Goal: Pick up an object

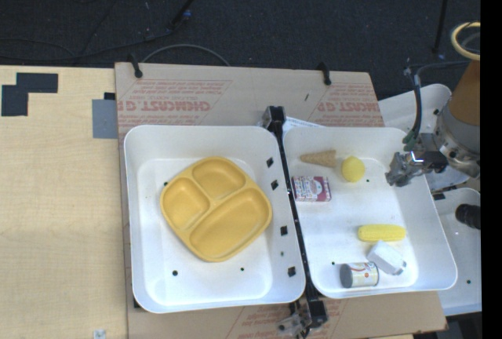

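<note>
Candidates first, and all of them sit loose in the right bin (439, 239). A yellow ball (353, 169) lies near the far end, just beside a tan cone (318, 158) that points away from it toward the divider. A small pink-and-white packet (312, 189) rests flat close to the middle wall. Nearer the front, a yellow corn cob (382, 233) lies crosswise, and just beyond it a white block (387, 258) leans against a small canister (358, 275) lying on its side. Nothing is stacked deep, so each piece offers a fairly open approach from above, which suits a picking run.

Now the gripper (404, 171): it hangs at the right bin's far right rim, well apart from the corn and not far from the ball. Nothing sits between its tips, so it carries no object. Whether it is spread or closed, I cannot tell; the metal parts blur together at this angle. The arm (468, 106) comes in from the right with its orange band above the wrist.

My read: the pick is not yet made, and the ball looks like the nearest target, though a round thing may roll from a pinch.

Over in the left bin (145, 173), a yellow divided tray (216, 208) lies flat and alone, turned at a slant, well away from the action. Both bins rest on cardboard (196, 98) on the bench.
</note>
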